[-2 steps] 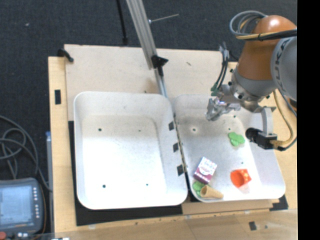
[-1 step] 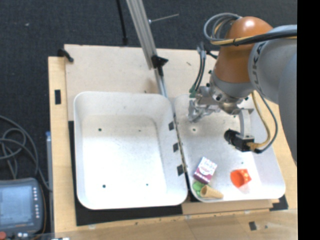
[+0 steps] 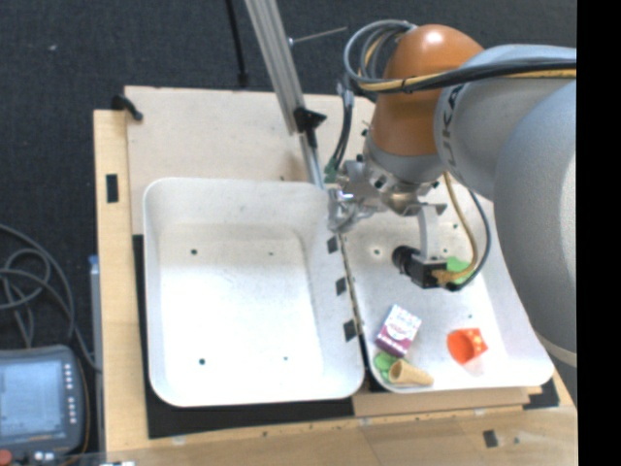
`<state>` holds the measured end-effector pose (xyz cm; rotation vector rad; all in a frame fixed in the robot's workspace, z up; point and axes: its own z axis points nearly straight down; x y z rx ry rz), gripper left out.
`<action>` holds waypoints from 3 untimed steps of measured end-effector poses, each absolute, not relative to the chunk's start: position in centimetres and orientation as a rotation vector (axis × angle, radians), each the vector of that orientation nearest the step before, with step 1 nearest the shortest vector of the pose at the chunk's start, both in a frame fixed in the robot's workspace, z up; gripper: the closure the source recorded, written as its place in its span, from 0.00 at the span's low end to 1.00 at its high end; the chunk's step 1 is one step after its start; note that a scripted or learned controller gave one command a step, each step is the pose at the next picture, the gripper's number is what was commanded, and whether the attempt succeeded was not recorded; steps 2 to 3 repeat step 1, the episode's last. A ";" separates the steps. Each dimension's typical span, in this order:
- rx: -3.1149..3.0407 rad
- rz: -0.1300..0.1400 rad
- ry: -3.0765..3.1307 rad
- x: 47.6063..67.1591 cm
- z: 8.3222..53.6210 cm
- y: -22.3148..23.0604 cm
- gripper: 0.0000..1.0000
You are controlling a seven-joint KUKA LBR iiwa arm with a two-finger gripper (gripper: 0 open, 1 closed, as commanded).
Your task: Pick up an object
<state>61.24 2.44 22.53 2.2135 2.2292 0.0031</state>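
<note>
Bright even overhead light, soft shadows, mild glare on white bins point(image 3: 243, 289), slightly soft focus

Your arm point(image 3: 514, 134) reaches in from the right, its broad grey link taking up that side and bending down toward the middle of the scene. The orange band point(image 3: 427, 76) crowns the wrist point(image 3: 388, 178), with cables point(image 3: 367, 47) looping at its far left. Below it, the gripper point(image 3: 361, 200) points down at the arm's leftmost end.

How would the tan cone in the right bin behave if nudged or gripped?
The tan cone lies on its side, so a nudge would probably roll it in an arc. Its taper may let it slip from a squeeze.
</note>
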 end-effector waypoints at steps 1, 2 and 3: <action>2.213 0.004 2.230 61.8 22.3 8.1 1.00; 2.213 0.004 2.230 61.8 22.3 8.1 1.00; 2.213 0.004 2.230 61.8 22.3 8.1 1.00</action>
